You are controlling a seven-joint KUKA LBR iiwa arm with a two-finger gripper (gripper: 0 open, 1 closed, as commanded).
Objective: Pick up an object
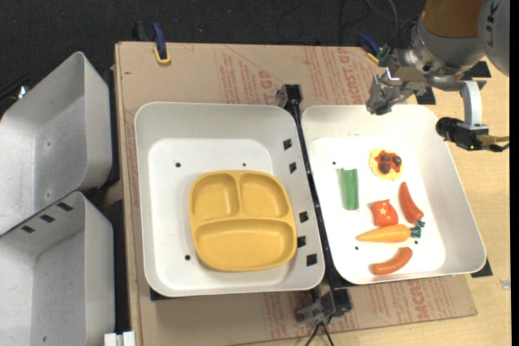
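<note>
Looking down on the bench, we see two shallow white bins side by side on a cardboard-covered top. The left bin (154, 174) holds a yellow divided tray (242, 219), lying flat near the bin's middle, with two small compartments at its 12 o'clock side and one long one at 6 o'clock.

The right bin (454, 198) carries the toy foods. From the bin's centre, a green piece (349, 189) lies towards 10 o'clock, its long axis running roughly 12 to 6. A yellow piece with dark berries (386, 163) sits at about 12 o'clock. A small red block (384, 212) rests near the centre, with a red chilli-shaped piece (410, 202) just beside it at 3 o'clock. An orange carrot (384, 235) lies just below the block at 6 o'clock, pointing towards 9, and a red sausage (392, 261) sits further towards 6 o'clock, near the bin's lower wall.

The arm comes in from 3 o'clock, its orange band at the top right. The gripper (379, 103) hangs above the right bin's 12 o'clock rim, well apart from all the foods. It looks dark and small here; we think nothing is in it, but we cannot tell how it is set.
</note>
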